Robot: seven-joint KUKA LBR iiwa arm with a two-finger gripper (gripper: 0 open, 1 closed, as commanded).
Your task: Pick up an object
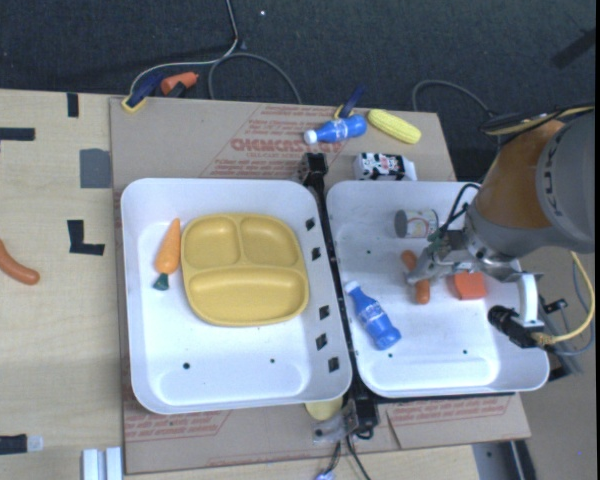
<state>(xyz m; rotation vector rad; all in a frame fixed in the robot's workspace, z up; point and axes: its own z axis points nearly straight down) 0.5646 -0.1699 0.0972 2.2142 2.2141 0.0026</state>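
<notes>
The tool [427, 265] hangs low in the right-hand bin [380, 363], right of centre frame, angled down over a small orange piece [421, 291], probably lining up a grasp. Whether it is parted or closed on anything, I cannot tell.

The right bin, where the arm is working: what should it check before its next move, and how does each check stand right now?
1. Gripper is over the right bin: ok.
2. An object lies close under it, the small orange piece: ok.
3. Something is held between the jaws: cannot tell.
4. Orange block sits apart from that piece: ok.
5. Blue bottle lies clear of the gripper: ok.
6. Yellow tray and carrot are in the left bin, out of the way: ok.
</notes>
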